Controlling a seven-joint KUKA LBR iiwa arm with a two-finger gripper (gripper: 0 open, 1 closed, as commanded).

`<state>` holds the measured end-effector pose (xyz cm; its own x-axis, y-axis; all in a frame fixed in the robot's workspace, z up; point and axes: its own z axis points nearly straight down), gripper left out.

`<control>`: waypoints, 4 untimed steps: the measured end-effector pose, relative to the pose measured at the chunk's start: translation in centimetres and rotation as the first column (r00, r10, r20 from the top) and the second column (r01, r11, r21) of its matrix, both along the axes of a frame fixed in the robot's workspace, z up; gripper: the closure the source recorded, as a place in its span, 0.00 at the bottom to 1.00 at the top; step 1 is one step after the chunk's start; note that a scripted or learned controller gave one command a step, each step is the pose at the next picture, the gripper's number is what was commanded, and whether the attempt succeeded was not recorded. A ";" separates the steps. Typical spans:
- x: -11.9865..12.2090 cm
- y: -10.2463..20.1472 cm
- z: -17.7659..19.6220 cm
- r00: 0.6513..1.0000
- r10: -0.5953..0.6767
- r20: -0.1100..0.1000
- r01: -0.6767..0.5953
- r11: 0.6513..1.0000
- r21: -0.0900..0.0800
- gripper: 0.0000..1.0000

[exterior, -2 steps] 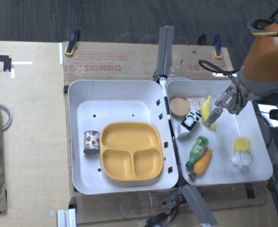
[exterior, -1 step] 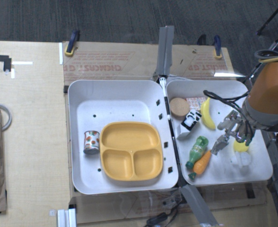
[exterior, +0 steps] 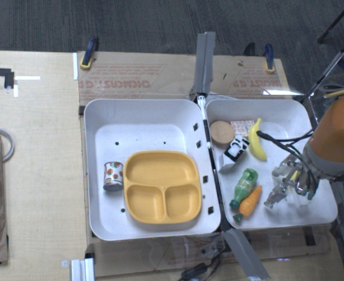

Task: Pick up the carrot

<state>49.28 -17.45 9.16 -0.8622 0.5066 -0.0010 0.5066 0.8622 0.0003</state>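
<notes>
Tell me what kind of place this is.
Probably a robot lab test bench rather than a kitchen: two white bins clamped over cardboard, toy-like food such as a carrot and banana, and a gripper reaching in.

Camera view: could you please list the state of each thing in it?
carrot: lying in the right bin, beside the green bottle
tool: over the right bin, apart from the carrot
banana: lying flat
can: lying in the left bin
yellow tray: right side up
</notes>
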 end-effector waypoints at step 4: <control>0.7 6.4 1.6 0.979 0.202 0.020 -0.202 0.979 -0.015 1.00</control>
